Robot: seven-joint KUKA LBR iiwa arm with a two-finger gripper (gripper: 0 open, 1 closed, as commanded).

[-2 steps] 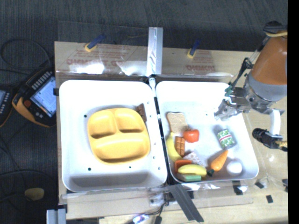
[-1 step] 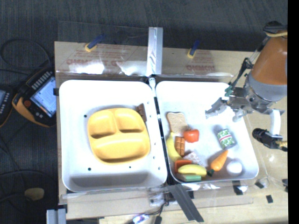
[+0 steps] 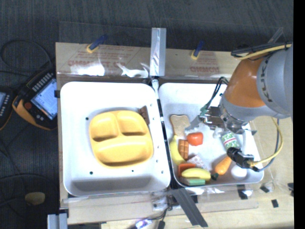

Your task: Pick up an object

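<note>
Over the right bin [image 3: 167, 95] the arm [image 3: 259, 87] hangs low, its jaws too hidden to tell open from closed. Below lie a tomato [image 3: 195, 138], toast slice [image 3: 179, 123], carrot [image 3: 222, 165] and banana [image 3: 195, 174]; the left bin [image 3: 71, 128] holds a yellow tray [image 3: 121, 137]

Lighting: even, bright overhead; white bins [image 3: 109, 92] near overexposed; soft shadows; mild overall blur; dark floor [image 3: 143, 6] surround.
</note>
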